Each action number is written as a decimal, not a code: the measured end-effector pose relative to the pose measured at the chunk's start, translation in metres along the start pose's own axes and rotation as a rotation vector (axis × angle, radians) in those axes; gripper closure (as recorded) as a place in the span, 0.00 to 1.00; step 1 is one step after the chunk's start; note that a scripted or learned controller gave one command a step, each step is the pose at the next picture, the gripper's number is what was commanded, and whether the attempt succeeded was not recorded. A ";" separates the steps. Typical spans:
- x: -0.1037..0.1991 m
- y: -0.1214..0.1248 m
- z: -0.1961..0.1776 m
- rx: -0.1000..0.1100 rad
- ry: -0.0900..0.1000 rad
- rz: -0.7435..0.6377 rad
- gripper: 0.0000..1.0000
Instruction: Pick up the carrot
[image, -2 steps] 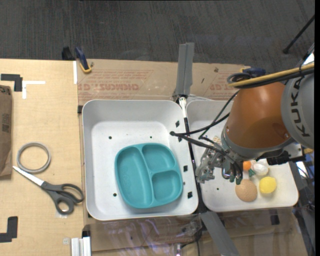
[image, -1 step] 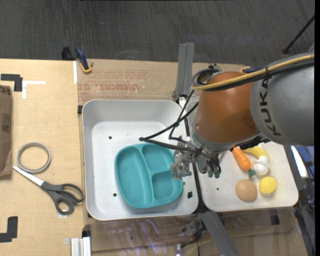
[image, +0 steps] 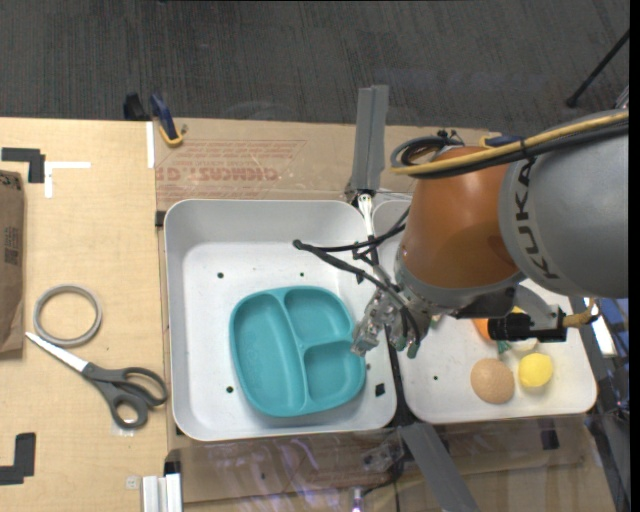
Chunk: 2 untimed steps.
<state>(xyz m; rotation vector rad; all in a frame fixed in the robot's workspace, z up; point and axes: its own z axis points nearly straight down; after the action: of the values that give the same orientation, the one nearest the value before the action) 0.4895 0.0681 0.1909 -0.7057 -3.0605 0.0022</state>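
Note:
A small orange patch of the carrot shows in the right bin, with a bit of green beside it; the arm's wrist covers most of it. My gripper hangs over the divider between the two bins, left of the carrot and apart from it. Its fingers look spread, one fingertip over the right edge of the teal plate, and nothing sits between them. The orange band of the arm hides the back of the right bin.
The teal divided plate lies in the left bin. A beige egg-shaped thing and a yellow lemon sit at the right bin's front. Scissors and a tape roll lie on the cardboard to the left. Black cables trail by the wrist.

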 end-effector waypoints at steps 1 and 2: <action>-0.009 -0.045 0.000 0.000 0.000 0.222 1.00; 0.025 0.026 -0.050 0.000 -0.001 0.415 1.00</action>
<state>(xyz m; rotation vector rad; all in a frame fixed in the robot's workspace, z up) 0.4781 0.1027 0.2410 -1.3220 -2.8507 0.0027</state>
